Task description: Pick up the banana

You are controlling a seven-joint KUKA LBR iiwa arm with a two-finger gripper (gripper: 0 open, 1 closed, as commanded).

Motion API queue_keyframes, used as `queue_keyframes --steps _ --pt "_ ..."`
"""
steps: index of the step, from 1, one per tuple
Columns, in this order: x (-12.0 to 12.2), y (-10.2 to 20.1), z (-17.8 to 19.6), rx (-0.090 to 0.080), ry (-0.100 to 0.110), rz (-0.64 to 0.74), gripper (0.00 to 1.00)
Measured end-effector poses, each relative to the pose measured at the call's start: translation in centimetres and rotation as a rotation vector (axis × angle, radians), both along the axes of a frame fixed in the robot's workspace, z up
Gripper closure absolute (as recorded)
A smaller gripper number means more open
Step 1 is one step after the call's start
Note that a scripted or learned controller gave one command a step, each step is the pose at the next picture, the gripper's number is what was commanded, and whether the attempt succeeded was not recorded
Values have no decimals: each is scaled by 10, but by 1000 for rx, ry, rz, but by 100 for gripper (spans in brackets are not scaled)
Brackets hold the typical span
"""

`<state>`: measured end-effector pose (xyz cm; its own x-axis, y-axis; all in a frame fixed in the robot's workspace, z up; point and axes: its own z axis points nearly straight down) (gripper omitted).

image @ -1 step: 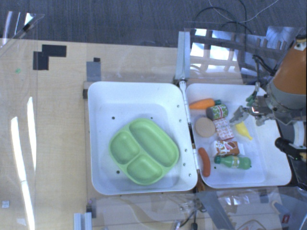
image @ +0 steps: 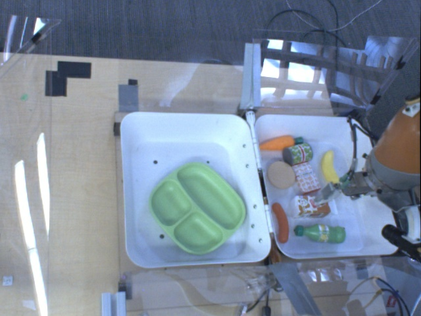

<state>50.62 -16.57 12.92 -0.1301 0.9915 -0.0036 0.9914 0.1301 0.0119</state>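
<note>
Nearest you, at the bottom of the right bin [image: 368, 245], lies a green bottle [image: 320, 233] on its side. Your target sits above it: the banana [image: 329, 167] lies free on the bin floor, upright in the picture, toward the bin's 2 o'clock region and untouched by anything gripping it.

Work outward from the banana. At its 9 o'clock stands a small can [image: 298, 153] with a red and green label, and beyond that an orange carrot [image: 277, 143]. At its 7 o'clock lie a red and white packet [image: 308, 188] and a tan round disc [image: 281, 174]. A red sausage [image: 281, 221] lies farther off at 7 o'clock, by the bin's left wall.

Your gripper [image: 334, 189] hangs at the banana's 6 o'clock, just beside its lower tip and over the packet's right edge. Whether it is wide or narrow you cannot tell from this slant; nothing shows between its fingers.

Judge this as the approach step, grasp not yet made. The next move calls for shifting toward 12 o'clock to centre over the banana's middle, closing across its narrow width and keeping off the packet.

The left bin [image: 138, 143] holds a green divided plate [image: 197, 207], well apart from all this.
</note>
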Motion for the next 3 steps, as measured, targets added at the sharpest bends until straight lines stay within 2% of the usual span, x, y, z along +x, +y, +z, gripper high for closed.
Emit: queue_keyframes --steps 1,2,3 --pt "56 -14 3 2 9 -46 0" --pt "78 -26 -35 0 -5 -16 0" --pt "82 -23 -24 2 -13 -12 100"
